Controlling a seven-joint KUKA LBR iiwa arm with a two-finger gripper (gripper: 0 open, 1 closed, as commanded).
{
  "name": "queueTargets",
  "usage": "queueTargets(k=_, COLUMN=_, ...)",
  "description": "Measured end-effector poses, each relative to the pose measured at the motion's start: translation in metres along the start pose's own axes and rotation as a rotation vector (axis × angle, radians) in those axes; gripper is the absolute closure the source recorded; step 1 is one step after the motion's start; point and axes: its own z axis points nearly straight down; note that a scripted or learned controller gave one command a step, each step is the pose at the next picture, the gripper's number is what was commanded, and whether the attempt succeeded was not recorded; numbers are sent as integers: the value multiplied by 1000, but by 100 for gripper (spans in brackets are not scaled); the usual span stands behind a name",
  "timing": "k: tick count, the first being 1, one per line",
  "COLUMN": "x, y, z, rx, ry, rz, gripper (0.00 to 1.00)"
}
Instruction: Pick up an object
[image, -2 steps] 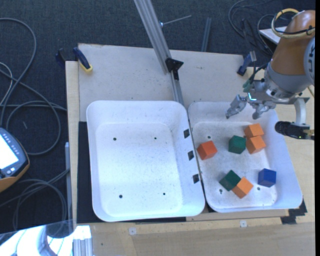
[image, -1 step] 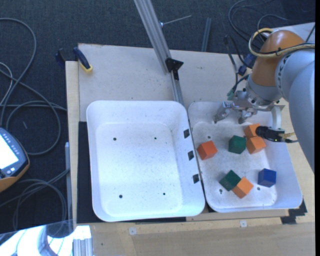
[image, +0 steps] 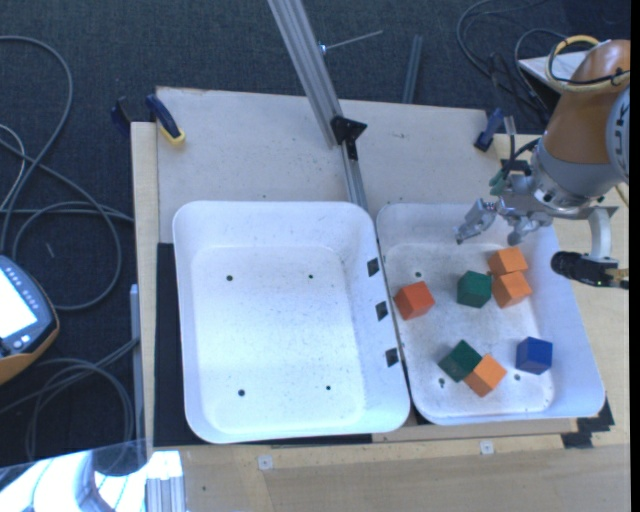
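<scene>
The right bin (image: 560, 330) holds several small blocks. An orange block (image: 414, 299) lies near its left wall, with a green block (image: 474, 289) to the right of it. Two orange blocks (image: 510, 276) sit together near the bin's far right side. Toward the front lie a second green block (image: 461, 359), touching another orange block (image: 487, 375), and a blue block (image: 534, 354). My gripper (image: 497, 224) hovers over the far end of the right bin, above and behind the pair of orange blocks. Its fingers (image: 475, 222) are spread with nothing between them.
The left bin (image: 270, 320) sits beside the right one, their walls meeting in the middle. A metal pole (image: 320, 90) slants across the bench behind the bins. Blue clamps (image: 165, 118) grip the bench's far corners. Cables lie on the floor around.
</scene>
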Motion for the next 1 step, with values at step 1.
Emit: queueTargets(k=1, x=18, y=-49, z=-40, rx=5, ry=3, rz=-1, gripper=0)
